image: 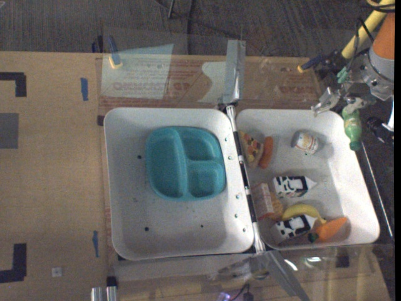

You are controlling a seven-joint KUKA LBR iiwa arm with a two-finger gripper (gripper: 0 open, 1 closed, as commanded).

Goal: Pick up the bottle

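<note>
The bottle [353,129] is small and pale green, upright, hanging just below the gripper [351,108] at the far right rim of the right bin [366,187]. The fingers seem to pinch its top, though the grip itself is too blurred to be sure. Left of the bottle, inside that bin, lies a small white cup [306,142]. Farther left, the other bin [125,224] holds a teal divided plate [185,162].
</note>
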